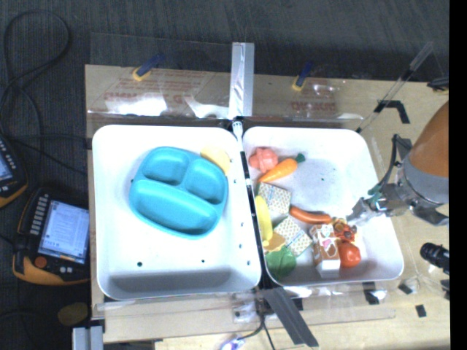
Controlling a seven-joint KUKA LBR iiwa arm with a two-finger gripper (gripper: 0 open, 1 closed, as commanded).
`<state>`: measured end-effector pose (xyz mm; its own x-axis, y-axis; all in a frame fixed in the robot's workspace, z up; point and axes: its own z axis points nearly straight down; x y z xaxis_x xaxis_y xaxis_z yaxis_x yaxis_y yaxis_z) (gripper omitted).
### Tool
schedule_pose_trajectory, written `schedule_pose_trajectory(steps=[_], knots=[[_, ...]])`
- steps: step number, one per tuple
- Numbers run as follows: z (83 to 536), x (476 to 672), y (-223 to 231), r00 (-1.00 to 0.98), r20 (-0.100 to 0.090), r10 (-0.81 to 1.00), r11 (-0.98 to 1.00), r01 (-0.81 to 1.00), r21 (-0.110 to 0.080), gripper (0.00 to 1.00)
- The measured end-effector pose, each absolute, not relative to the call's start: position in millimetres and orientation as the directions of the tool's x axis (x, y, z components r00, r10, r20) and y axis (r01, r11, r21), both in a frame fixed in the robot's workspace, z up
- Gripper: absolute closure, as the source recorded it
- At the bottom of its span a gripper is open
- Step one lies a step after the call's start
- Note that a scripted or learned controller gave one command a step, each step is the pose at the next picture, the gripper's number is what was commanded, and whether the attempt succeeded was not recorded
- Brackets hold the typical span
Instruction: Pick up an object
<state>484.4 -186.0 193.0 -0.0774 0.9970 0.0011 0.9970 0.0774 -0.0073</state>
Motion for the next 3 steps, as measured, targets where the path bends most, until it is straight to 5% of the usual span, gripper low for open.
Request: schedule_pose_trajectory(steps=[1, 2, 3], knots=[[142.2, 483.5, -196.2, 0.258, 0.001, 0.966, -0.258, 0.966, -0.011, 1.00], [101.7, 495.3, -197.0, 0.427, 0.005, 0.904, -0.427, 0.904, 0.027, 1.00], [144.2, 500.0, -174.6, 0.617, -0.005, 0.787, -0.617, 0.787, -0.009, 1.00]])
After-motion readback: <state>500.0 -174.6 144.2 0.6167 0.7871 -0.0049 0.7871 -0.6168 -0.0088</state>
